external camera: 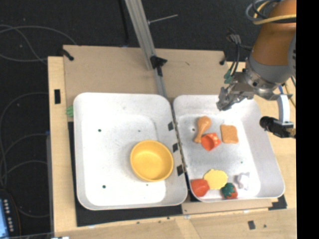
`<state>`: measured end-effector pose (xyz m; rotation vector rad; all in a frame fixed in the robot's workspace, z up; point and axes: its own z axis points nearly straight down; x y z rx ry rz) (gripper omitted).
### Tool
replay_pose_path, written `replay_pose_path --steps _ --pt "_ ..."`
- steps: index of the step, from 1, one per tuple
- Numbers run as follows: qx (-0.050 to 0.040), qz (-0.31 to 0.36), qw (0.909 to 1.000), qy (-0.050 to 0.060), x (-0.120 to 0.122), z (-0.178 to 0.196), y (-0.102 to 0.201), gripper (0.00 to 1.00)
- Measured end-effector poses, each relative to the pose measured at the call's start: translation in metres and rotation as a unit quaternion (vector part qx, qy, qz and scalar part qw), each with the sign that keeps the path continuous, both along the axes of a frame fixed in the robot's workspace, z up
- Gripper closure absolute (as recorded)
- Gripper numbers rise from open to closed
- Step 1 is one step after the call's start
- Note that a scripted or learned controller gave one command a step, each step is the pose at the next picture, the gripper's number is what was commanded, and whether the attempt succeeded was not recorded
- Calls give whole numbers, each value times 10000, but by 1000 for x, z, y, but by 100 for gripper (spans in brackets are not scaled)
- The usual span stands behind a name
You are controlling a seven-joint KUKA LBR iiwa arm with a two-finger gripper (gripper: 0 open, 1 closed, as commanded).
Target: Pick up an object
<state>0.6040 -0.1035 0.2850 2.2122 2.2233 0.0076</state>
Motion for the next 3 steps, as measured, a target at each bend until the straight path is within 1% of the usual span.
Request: replay_pose_path --steps 2,3 --pt "3 10 10000 38 4 -5 111 100" --pt "-1 5 10000 48 7 -32 165 100"
